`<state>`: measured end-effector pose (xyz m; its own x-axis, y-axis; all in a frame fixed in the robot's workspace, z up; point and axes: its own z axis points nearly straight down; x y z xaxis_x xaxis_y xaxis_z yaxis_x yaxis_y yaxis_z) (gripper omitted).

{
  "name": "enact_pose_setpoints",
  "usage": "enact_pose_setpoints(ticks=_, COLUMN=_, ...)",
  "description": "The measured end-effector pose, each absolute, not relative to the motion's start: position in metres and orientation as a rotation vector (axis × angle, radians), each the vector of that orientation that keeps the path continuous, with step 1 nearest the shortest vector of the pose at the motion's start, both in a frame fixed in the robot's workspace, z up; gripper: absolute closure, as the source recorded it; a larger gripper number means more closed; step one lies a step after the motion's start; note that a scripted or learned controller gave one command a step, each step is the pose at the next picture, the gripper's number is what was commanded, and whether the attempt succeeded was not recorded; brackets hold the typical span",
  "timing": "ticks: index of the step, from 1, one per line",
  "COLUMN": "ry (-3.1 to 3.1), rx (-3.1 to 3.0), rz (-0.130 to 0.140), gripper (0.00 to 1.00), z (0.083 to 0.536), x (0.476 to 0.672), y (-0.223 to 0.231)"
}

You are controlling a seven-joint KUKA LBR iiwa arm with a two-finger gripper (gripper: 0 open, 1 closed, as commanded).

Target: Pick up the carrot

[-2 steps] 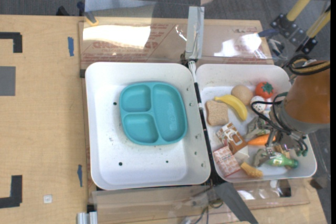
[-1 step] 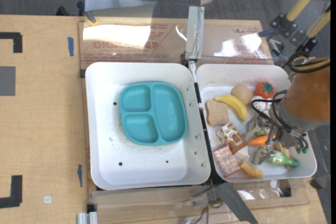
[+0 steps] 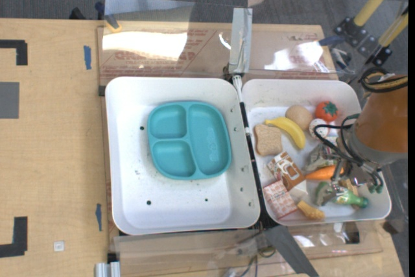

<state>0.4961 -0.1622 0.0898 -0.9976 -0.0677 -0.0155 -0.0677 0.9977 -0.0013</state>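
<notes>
Gripper (image 3: pixel 338 173) at carrot (image 3: pixel 320 173) — jaws unclear

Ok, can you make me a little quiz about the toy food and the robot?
1. True or false: the teal plate sits in the left bin.
2. Which lies nearest the carrot: A banana, B tomato, C gripper?
3. Fill in: the bread slice lies just left of the ____.

Key: 1 true; 2 C; 3 banana.
</notes>
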Motion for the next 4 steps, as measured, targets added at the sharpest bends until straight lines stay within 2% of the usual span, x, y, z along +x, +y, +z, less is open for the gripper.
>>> enact_pose_setpoints(ticks=1, ry=3.113, rx=-0.107, rz=-0.006, gripper=1.00, z=0.103, x=0.500, y=-0.162)
enact_pose_setpoints(ticks=2, ry=3.106, rx=-0.109, rz=-0.009, gripper=1.00, z=0.113, x=0.502, y=-0.161)
enact_pose_setpoints(ticks=3, ry=3.052, rx=-0.676, rz=-0.010, gripper=1.00, z=0.090, x=0.527, y=-0.216)
enact_pose_setpoints(ticks=4, ry=3.005, rx=-0.858, rz=-0.017, gripper=1.00, z=0.265, x=0.504, y=-0.213)
